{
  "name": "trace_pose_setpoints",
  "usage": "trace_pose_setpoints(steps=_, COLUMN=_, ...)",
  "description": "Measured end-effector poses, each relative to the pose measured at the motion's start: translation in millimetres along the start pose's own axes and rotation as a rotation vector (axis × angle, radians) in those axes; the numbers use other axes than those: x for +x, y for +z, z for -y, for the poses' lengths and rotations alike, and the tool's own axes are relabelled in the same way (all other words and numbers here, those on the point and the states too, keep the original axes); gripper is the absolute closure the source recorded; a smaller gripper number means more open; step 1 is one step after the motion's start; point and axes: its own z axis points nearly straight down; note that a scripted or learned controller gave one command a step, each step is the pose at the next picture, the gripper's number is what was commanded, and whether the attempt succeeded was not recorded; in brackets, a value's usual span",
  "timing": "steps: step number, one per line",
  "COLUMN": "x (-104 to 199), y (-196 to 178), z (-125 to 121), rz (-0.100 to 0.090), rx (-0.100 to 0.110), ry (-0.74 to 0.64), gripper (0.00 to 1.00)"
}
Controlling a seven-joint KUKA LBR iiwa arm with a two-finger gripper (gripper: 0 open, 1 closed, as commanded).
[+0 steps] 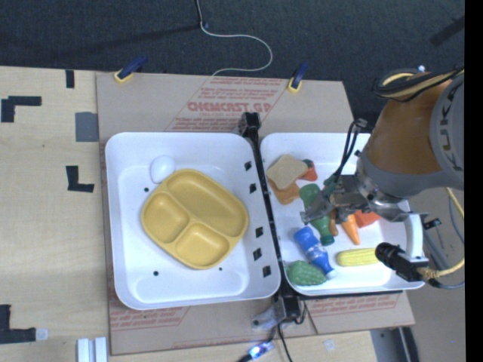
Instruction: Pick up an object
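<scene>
1. Far left: bare bench top (pixel 45 225) with dark angular marks, and a sheet of printed cardboard (pixel 226 100) lying under both bins.
2. Left bin (pixel 121 164): holds a yellow divided plate (pixel 195 217) with three compartments, set at a slant near the middle.
3. Just beside the plate's upper left edge: a small white rounded object (pixel 161 168), close to or touching the rim; cannot tell which.
4. Between the bins: a black clamp strip (pixel 260 202) running along the shared edge.
5. Right bin (pixel 362 281), upper left: a tan slice of toy bread (pixel 284 170) leaning over an orange piece (pixel 286 194), with a small red-orange piece (pixel 309 173) at its right.
6. Right bin, middle: a green piece (pixel 310 194) just left of the gripper (pixel 326 208); below it, a blue bottle-shaped toy (pixel 311 246) tilted toward the lower right.
7. Right bin, bottom: a bumpy green toy (pixel 306 273) touching the blue one's lower end, and a yellow corn cob (pixel 356 258) lying flat to the right.
8. Gripper: low among the green and orange pieces, an orange carrot-like toy (pixel 352 228) just beside it; jaw opening hidden in the clutter, so cannot tell how wide or whether anything is held.
9. Right: grey arm with orange band (pixel 407 130) reaching in over the bin's right edge.
</scene>
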Motion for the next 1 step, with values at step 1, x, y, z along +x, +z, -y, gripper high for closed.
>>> trace_pose_setpoints(steps=1, x=-9.2, y=3.2, z=-2.0, rz=0.0, rx=0.002, ry=0.001, gripper=1.0)
